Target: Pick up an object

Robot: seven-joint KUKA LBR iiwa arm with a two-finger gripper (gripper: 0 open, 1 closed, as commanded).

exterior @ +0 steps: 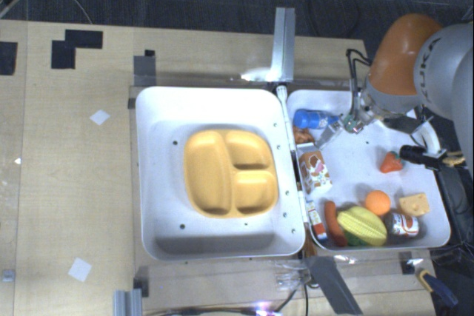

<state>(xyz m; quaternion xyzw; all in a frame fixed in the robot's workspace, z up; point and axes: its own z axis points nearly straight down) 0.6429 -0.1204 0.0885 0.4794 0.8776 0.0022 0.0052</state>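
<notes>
A glossy blue bottle with a white label lies on its side in the right white bin, just left of the gripper. Whether the gripper is clenched cannot be told. Below it lie a crinkled snack packet and a round orange.

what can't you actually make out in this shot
- Gripper: small and blurred in the camera view, so its grip state and any contact with the blue bottle are unclear.
- Packet: label too small to read.
- Can: partly behind the cheese wedge; its print is unreadable.
- Items along the right bin's left wall: partly hidden by the rim.
- Arm: cut off by the right edge.
</notes>
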